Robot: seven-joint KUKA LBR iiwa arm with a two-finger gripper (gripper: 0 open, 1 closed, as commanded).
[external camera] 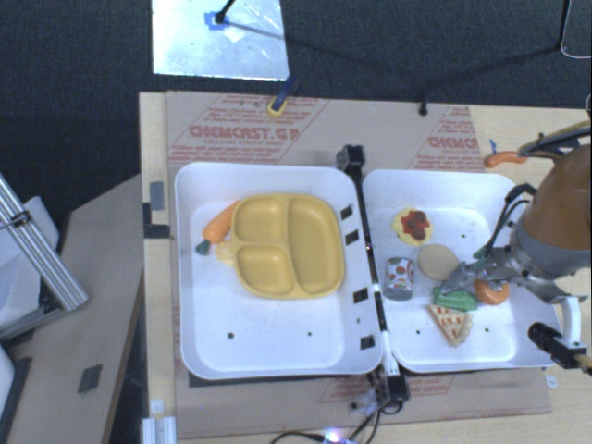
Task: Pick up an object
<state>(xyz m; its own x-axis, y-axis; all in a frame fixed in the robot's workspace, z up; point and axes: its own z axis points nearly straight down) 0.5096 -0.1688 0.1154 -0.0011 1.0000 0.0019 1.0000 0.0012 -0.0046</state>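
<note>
The arm is reaching in from 3 o'clock and the pincer (460, 278) is sitting low in the right bin (490, 351), right over a little cluster of toy food. Honestly can't tell what the pincer is doing, it's too small and dark against the stuff under it, so no call from me on whether it's holding anything. A green toy veggie (454, 298) is lying just beneath the tip, touching or nearly touching it, and an orange piece (492, 292) is sitting just beside that at 3 o'clock. A tan round disc (437, 262) is lying at about 10 o'clock from the tip, with a small pizza (413, 225) further up at 11. A pizza slice (450, 324) is lying at 6 o'clock, and a small can (399, 278) is resting near the divider at 9. Over in the left bin (268, 351), a yellow divided plate (282, 245) is taking up the middle, with a toy carrot (218, 224) lying against its 9 o'clock edge.
</note>
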